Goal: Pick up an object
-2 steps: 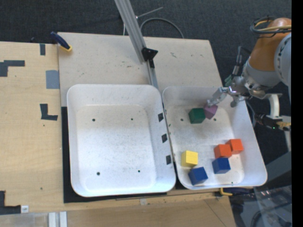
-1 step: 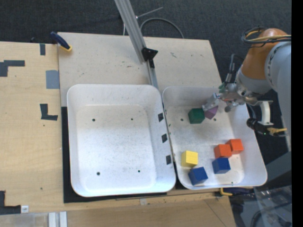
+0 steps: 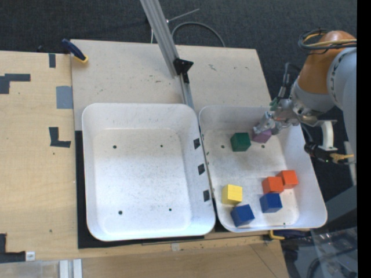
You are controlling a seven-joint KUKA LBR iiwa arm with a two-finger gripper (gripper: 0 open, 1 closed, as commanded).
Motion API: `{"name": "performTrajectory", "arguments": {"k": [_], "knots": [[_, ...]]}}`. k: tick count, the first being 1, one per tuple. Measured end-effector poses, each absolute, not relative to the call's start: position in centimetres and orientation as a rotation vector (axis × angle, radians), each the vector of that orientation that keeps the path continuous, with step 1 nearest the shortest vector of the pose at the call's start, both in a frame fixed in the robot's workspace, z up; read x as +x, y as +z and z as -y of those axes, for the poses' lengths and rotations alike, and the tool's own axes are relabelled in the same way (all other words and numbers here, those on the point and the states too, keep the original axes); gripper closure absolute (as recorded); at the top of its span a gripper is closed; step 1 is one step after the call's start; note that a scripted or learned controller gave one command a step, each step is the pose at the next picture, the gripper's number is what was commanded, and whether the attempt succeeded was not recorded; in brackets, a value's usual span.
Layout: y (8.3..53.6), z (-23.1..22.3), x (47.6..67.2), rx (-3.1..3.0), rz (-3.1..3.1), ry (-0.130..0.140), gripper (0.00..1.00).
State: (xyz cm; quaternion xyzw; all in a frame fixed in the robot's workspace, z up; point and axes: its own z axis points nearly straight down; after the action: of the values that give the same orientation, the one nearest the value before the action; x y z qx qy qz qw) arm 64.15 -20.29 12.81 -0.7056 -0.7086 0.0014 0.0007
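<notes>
The right bin (image 3: 307,213) holds several small blocks. A green cube (image 3: 240,142) lies near its upper middle. A yellow cube (image 3: 233,193) sits lower left, with a blue cube (image 3: 243,214) just below it and another blue cube (image 3: 271,202) to the right. Two orange blocks (image 3: 280,182) lie at the right side. A small purple block (image 3: 262,135) sits directly under my gripper (image 3: 265,128), right of the green cube. The gripper's fingers appear closed around the purple block's top.
The left bin (image 3: 139,172) stands beside the right one. A grey metal pole (image 3: 162,28) slants down to the bins' shared upper edge. The grey arm with its orange band (image 3: 322,68) reaches in from the upper right.
</notes>
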Motion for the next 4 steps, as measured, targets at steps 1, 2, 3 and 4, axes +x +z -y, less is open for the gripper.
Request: {"name": "performTrajectory", "arguments": {"k": [1, 2, 3, 4], "knots": [[17.2, 20.8, 64.3, -2.221, 2.225, -0.002, 1.00], [22.5, 20.7, 64.4, -2.222, 2.226, -0.003, 1.00], [23.5, 15.5, 64.4, -2.213, 2.227, -0.001, 1.00], [22.7, 10.8, 64.5, -2.212, 2.225, 0.002, 1.00]]}}
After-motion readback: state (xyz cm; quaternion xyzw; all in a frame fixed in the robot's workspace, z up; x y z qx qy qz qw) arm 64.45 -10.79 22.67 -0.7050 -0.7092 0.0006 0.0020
